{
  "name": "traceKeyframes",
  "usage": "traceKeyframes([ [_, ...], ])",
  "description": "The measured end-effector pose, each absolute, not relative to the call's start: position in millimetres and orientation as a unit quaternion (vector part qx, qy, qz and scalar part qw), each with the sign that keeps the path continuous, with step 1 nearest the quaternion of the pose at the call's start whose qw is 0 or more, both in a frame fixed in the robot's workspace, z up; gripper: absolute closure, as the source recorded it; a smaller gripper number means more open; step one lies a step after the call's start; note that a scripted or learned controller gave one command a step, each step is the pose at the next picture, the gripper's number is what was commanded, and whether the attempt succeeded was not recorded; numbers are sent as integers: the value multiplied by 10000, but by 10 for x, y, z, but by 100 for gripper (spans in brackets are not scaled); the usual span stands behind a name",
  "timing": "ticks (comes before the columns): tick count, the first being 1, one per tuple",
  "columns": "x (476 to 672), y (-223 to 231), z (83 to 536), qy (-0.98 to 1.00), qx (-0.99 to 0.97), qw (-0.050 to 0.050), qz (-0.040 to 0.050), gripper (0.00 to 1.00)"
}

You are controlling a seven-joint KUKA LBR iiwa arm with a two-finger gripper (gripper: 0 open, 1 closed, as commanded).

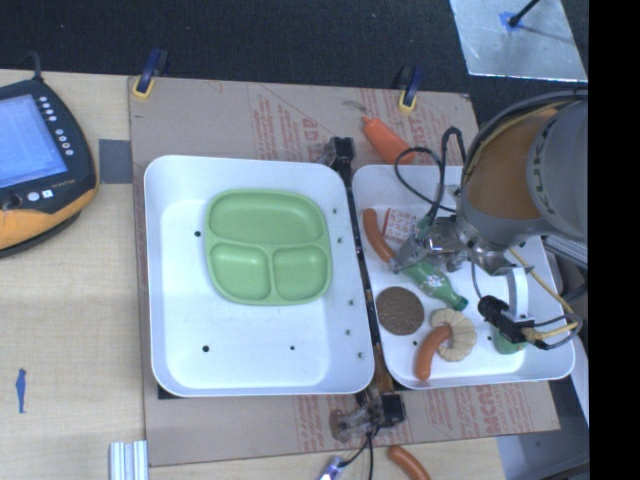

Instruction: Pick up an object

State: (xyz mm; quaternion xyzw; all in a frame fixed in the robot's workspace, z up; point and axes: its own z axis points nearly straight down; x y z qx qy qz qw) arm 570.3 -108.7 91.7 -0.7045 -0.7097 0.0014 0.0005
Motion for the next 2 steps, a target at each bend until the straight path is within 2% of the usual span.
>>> traceKeyframes([
  [1, 5700, -1101, 1017, -7100, -7042, 7, 25, 100],
  [2, 5802, -380, 1925, -7089, -7053, 11, 1, 100],
])
